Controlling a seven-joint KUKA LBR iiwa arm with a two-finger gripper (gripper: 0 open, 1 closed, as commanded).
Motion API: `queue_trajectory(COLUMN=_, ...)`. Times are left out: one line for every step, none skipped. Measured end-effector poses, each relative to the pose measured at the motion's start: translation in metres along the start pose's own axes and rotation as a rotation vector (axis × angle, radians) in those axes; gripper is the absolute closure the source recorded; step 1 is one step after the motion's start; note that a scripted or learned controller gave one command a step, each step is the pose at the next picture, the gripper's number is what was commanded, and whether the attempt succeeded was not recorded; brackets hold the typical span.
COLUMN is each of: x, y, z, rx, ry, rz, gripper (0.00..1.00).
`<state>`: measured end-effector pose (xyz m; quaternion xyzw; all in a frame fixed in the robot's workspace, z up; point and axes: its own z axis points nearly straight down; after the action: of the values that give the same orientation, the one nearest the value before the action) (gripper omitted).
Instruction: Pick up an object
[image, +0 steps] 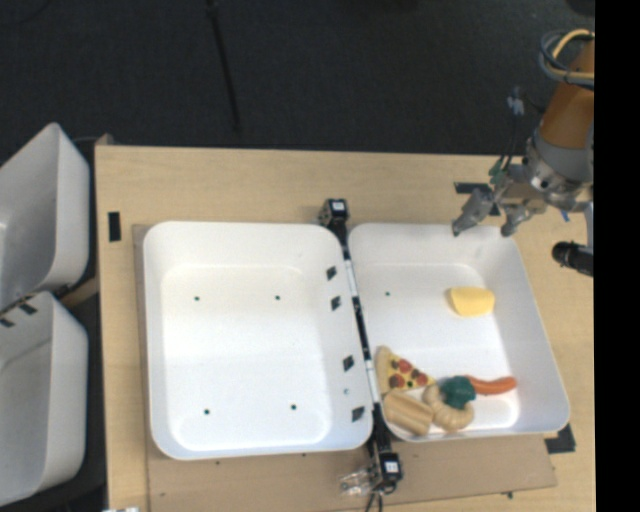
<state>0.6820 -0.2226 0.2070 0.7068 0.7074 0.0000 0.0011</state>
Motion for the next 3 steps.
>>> queue_trajectory(x=-0.006, y=-0.041, z=0.111, rx=0.007, ry=0.001, rz=0.002, gripper=0.00)
queue_trajectory(x=-0.008, y=-0.038, z=0.094, rx=-0.002, ry=-0.004, rz=-0.002, gripper=1.00)
queue_trajectory(x=-0.008, y=-0.038, z=0.094, rx=-0.001, ry=-0.005, rz=-0.003, gripper=0.00)
